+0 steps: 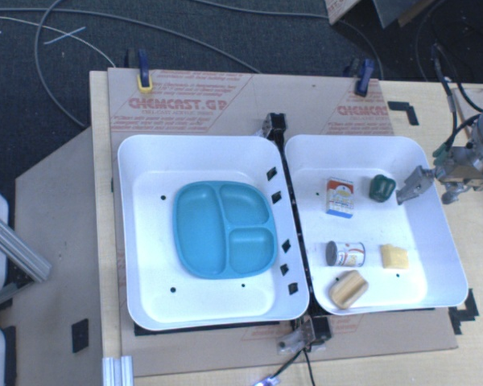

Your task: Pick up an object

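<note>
The right bin (435, 276) holds several small things. A red, white and blue box (339, 197) lies near its middle, and a dark green round object (381, 187) sits just right of that box. Lower down are a small can (346, 253) on its side, a yellow block (394, 256) and a tan bread-like piece (348, 289). My gripper (431, 190) hangs over the bin's upper right, just right of the green object. Its fingers stand apart with nothing between them.
The left bin (145, 280) holds a blue divided plate (224, 228). A black divider strip (283, 215) runs between the two bins. Blue clamps (144, 71) hold the board at the back edge, and cables lie on the floor beyond it.
</note>
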Available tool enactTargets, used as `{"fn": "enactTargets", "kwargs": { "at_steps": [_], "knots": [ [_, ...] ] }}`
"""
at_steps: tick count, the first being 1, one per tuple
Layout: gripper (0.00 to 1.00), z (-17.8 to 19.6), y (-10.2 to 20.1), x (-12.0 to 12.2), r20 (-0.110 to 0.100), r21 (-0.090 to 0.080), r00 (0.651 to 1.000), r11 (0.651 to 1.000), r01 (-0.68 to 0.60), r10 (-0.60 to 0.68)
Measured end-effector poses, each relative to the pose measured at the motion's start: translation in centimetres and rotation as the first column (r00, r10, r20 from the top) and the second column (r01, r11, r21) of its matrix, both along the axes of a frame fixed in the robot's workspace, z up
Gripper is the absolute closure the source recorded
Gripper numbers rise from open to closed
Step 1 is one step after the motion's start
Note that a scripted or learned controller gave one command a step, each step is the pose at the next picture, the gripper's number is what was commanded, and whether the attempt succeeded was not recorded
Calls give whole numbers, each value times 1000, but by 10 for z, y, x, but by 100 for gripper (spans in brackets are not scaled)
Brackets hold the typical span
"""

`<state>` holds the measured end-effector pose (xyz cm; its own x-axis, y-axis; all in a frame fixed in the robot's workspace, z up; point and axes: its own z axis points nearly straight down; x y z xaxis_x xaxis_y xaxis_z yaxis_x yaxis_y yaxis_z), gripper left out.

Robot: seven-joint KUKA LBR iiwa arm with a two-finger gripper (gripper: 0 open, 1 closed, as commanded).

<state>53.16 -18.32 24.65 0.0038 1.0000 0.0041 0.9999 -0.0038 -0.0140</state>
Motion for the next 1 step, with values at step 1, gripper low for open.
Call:
{"fn": "enactTargets", "kwargs": {
  "at_steps": [1],
  "knots": [
    [0,7,1,3,13,-3,1000,1000,-4,4]
  ]
}}
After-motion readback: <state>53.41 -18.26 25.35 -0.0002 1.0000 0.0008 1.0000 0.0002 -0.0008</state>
